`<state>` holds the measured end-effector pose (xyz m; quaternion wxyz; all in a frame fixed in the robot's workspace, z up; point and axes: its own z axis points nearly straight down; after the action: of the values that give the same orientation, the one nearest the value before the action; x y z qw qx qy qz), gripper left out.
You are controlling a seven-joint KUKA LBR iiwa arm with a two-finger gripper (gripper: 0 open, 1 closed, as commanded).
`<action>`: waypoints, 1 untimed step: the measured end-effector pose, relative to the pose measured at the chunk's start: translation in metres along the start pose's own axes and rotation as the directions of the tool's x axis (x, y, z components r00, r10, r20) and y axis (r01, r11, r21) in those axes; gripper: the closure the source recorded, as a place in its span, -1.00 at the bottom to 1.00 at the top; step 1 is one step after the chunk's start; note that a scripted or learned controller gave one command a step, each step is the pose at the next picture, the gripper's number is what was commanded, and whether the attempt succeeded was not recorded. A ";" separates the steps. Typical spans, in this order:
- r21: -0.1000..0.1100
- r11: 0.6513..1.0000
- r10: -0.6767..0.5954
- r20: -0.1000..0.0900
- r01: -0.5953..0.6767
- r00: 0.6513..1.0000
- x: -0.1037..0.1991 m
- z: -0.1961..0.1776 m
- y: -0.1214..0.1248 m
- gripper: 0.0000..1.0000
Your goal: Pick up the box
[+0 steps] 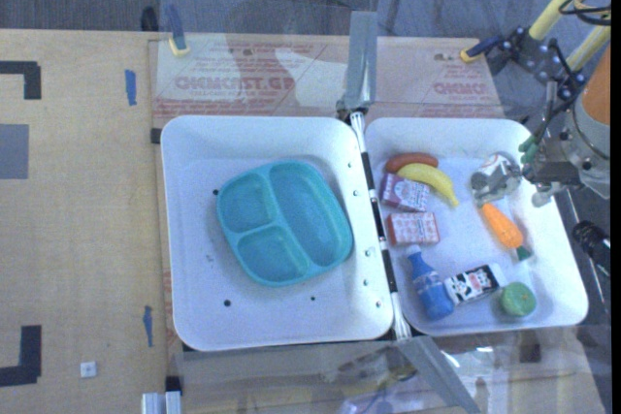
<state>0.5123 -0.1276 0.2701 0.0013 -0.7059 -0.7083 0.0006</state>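
Box (413, 228) left of gripper (495, 177), apart.

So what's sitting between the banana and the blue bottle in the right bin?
In the camera view, two small reddish boxes lie between the banana and the blue bottle: the upper box just under the banana, the lower box just above the bottle.

Gripper (497, 177) over the right bin (568, 238), above the carrot (503, 225).
Left bin (184, 238) holds a blue divided plate (283, 221). Right bin: banana (429, 180), two small boxes (406, 193) (413, 229), blue bottle (428, 284), black-and-white carton (473, 284), green item (517, 301).
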 end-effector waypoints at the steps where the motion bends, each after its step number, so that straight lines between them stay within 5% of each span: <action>1: 0.000 1.000 0.000 0.001 0.000 1.000 0.084 0.088 -0.010 -1.00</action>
<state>0.5022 -0.0435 0.1826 0.0012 -0.7058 -0.7084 0.0010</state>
